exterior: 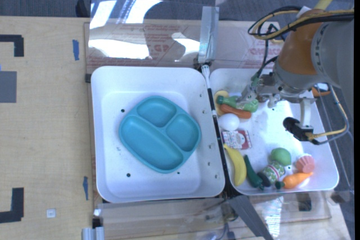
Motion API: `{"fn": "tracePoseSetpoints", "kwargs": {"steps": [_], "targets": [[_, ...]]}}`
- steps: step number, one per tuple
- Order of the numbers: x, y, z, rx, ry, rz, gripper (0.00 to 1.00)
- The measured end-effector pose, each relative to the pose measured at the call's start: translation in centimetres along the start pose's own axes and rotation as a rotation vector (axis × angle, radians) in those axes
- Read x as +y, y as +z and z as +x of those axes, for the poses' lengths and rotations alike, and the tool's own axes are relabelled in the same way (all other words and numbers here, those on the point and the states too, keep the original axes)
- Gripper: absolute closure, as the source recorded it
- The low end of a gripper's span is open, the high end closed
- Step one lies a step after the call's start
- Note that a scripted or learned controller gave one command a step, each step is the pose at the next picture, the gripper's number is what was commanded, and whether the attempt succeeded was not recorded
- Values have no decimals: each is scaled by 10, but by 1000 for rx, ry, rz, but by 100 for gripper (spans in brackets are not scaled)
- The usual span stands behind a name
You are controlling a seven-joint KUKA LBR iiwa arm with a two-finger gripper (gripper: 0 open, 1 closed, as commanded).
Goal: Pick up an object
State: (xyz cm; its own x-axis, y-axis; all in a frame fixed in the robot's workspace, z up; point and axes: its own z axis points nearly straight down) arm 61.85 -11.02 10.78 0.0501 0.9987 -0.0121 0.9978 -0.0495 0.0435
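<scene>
gripper (pixel 254 99) sits low over the back left corner of the right bin (pixel 332 177), right above a carrot (pixel 236 112) with a green top. honestly can't tell how far it's spread or if it has anything, the wrist blocks it. grey arm (pixel 332 53) with the orange band comes in over the bin's back edge.

stuff in the right bin: a white egg (pixel 229 121) against the left wall just in front of the carrot, a small red and white packet (pixel 236 139) in front of that, then a banana (pixel 236 163) along the left wall toward the front. near the front edge there's a green ball (pixel 280 155), a pink shell-looking toy (pixel 306 163) and a small orange piece (pixel 297 179).

left bin (pixel 107 121) holds a teal divided plate (pixel 160 133), about in the middle.
</scene>
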Motion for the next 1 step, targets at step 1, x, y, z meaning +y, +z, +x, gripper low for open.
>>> {"fn": "tracePoseSetpoints", "kwargs": {"steps": [1], "targets": [[0,0,2,-2,-49,2,0]]}}
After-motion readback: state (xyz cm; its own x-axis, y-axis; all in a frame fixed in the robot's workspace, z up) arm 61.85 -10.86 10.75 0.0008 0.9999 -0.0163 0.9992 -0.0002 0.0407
